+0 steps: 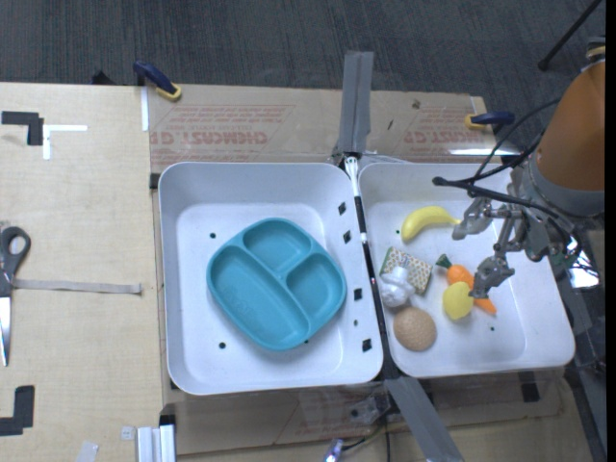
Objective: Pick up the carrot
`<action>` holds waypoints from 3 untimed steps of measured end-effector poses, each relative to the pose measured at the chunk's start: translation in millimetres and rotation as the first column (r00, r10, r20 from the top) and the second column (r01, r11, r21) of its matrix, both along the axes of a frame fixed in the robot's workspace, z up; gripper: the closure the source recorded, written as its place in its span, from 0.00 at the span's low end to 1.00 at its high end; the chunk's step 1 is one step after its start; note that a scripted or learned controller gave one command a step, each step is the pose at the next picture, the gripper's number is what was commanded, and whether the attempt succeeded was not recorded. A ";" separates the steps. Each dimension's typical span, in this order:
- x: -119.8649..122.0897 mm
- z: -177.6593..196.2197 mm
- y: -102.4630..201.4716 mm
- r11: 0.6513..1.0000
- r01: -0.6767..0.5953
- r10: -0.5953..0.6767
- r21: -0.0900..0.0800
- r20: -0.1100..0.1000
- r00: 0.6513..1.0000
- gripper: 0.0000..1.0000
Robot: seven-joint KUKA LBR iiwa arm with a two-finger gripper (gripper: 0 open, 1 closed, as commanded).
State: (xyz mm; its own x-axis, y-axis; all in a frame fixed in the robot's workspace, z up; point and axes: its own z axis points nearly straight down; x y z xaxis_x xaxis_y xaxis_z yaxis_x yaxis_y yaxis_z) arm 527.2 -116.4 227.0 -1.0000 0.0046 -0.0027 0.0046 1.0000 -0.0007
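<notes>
The carrot [461, 276] is a small orange piece with a green top, lying in the right bin [539, 346] between a yellow lemon [457, 301] and the bin's middle. Part of it pokes out at the lemon's right. My gripper [484, 249] hangs over the right bin, just above and to the right of the carrot. It is open: one finger [471, 223] stands near the banana and the other finger [493, 275] sits right over the carrot's right end. Nothing is held between them.
The right bin also holds a banana [428, 221], a checkered block [408, 267], a white crumpled object [395, 288] and a brown ball [415, 328]. A blue divided plate [277, 283] lies in the left bin [183, 258]. Scissors [10, 258] rest on the bench at far left.
</notes>
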 end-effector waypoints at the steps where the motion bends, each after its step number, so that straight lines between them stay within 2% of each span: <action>1: 29.0 -102.7 -56.1 0.998 0.061 -0.061 -0.005 0.015 0.998 0.00; 2: 19.7 -112.9 -59.9 0.982 0.188 -0.188 -0.007 0.044 0.981 0.00; 3: 22.1 -114.4 -66.8 0.951 0.310 -0.310 -0.002 0.042 0.950 0.00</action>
State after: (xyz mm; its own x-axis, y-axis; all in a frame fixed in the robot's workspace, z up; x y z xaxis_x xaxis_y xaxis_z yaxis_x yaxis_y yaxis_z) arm 549.2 -183.2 112.6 -0.9484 0.3139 -0.0445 0.3143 0.9493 -0.0026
